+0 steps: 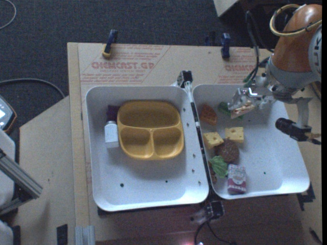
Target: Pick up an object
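1. Pincer (241, 106) hangs over the right bin's (286, 180) far edge, and I see a tan, toast-like piece (243, 107) between its fingers.
2. I have bare floor toward that bin's right edge and near-right corner.
3. Cheese cubes (234, 133) and a brown patty (228, 150) lie nearer me, toward the divider.

The arm (299, 45) is a rounded, bulbous thing, its big joint shell a glossy orange that catches the room light, with grey casing below and beside it. A pale ring-shaped cable loops over the top of the orange dome, and a dark cable runs down along its left side. Lower down sits a cluster of silvery metal fittings at the pincer (244, 105). A black cylindrical part (290, 128) juts out beneath the grey body.
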{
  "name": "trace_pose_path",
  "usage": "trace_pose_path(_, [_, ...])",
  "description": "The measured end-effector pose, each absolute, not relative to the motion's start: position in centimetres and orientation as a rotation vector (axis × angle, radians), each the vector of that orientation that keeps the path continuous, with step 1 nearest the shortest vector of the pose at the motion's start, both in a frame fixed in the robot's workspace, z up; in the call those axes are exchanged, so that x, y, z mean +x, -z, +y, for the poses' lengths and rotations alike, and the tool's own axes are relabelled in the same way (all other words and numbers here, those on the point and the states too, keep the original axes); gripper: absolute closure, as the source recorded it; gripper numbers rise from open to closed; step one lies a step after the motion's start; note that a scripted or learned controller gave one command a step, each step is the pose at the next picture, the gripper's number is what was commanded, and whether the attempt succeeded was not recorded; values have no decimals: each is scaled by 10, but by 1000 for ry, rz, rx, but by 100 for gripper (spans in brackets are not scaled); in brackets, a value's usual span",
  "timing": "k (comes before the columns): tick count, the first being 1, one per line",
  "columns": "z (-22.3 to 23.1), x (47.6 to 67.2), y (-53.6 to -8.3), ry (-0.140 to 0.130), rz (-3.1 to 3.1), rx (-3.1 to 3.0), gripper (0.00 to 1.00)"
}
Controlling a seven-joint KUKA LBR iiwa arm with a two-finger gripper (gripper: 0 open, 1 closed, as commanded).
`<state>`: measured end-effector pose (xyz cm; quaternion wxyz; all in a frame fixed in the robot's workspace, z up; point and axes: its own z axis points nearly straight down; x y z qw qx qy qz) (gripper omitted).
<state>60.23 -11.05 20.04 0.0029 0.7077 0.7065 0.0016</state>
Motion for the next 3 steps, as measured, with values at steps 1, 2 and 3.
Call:
trace_pose_path(1, [-111,603,-227,-5,2218,2217,100])
trace_pose_path(2, [-70,625,-219,-5,2225,2214,100])
trace_pose_path(3, [-19,660,-216,-6,2227,2213,100])
